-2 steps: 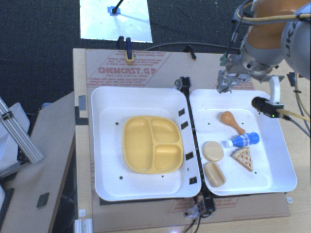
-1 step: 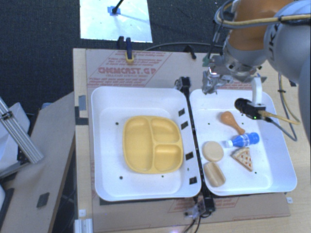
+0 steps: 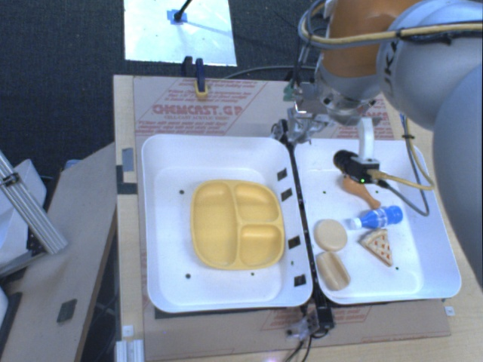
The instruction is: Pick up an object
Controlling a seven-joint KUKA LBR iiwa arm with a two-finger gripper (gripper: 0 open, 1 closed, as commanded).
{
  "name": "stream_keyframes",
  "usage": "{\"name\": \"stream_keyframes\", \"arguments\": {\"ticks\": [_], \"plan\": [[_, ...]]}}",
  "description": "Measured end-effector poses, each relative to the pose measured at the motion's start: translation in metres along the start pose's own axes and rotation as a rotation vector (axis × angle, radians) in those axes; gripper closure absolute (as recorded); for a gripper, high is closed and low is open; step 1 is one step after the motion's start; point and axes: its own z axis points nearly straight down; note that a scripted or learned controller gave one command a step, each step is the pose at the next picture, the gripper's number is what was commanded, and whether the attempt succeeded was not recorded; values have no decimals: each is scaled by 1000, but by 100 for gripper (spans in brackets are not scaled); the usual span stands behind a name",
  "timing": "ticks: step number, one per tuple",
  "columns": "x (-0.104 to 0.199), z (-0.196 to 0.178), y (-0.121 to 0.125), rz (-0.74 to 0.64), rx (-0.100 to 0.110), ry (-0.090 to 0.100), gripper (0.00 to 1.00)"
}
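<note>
a yellow divided tray point(image 3: 236, 224) lay in the left bin point(image 3: 162, 172). in the right bin point(image 3: 430, 270) sat a round tan piece point(image 3: 330, 234), a tan loaf-like piece point(image 3: 333, 270), a small blue bottle point(image 3: 376, 218), a pizza slice toy point(image 3: 378, 246) and an orange-handled tool point(image 3: 359, 187). the gripper point(image 3: 304, 127) hung over the bins' far edge; whether it was open or closed i could not tell

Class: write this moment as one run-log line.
gripper: above bins' far divider | holding: nothing seen | right bin: bottle, pizza toy | left bin: yellow tray
</note>
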Motion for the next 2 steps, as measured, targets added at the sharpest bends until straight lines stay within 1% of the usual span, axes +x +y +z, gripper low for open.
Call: {"name": "stream_keyframes", "arguments": {"ticks": [1,2], "plan": [[55,22,-5,0,3,0,100],[52,21,-4,6,2,-1,0]]}}
